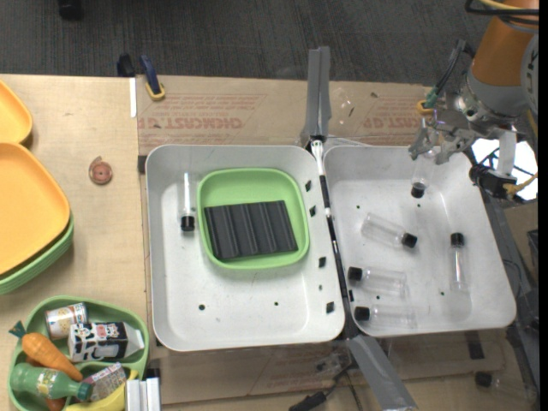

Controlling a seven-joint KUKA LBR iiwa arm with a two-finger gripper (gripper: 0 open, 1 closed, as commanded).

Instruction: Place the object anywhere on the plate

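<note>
Grey arm (505,92), orange band, black cables, metal tool (437,148).

One fixed camera, mounted above the bench, looking down at a slant. Both white bins sit in frame: left bin (171,315) near centre, right bin (479,306) toward the right edge. Far side of the bench and dark floor run along the top. Arm (505,50) enters at upper right, cropped. Mid-range, whole bench top mostly covered, bins side by side
</note>
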